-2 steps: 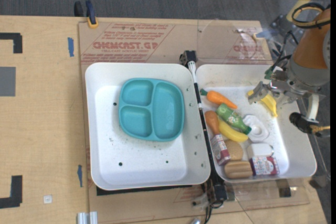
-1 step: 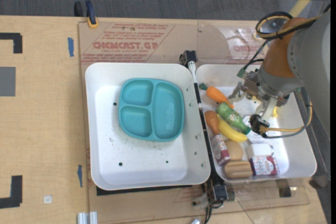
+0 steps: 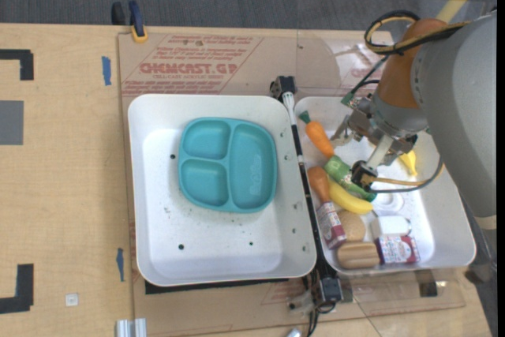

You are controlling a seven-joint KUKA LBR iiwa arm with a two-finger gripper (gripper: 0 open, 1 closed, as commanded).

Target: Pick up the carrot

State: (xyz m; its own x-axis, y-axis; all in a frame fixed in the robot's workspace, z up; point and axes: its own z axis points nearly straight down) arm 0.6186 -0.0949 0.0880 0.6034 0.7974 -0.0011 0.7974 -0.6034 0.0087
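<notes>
carrot (image 3: 319,137) | lies slanted in right-hand bin (image 3: 446,229), near its left wall (leafy end up-view) | gripper (image 3: 347,130) just beside it, open or shut: cannot tell | likely best: centre over carrot's middle, close across its width, clear of green piece (image 3: 338,167)

Bench (image 3: 55,209) w/ L bin (image 3: 158,237), R bin (image 3: 446,229)

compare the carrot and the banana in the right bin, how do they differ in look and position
Colour: the carrot is orange with a green top, while the banana is yellow.
Shape: the carrot is straight, the banana curved.
Place: the carrot lies farther up the view, close to the bin's left wall, and the banana lies lower, nearer the middle.
Both lie flat and slanted in the right bin.
</notes>
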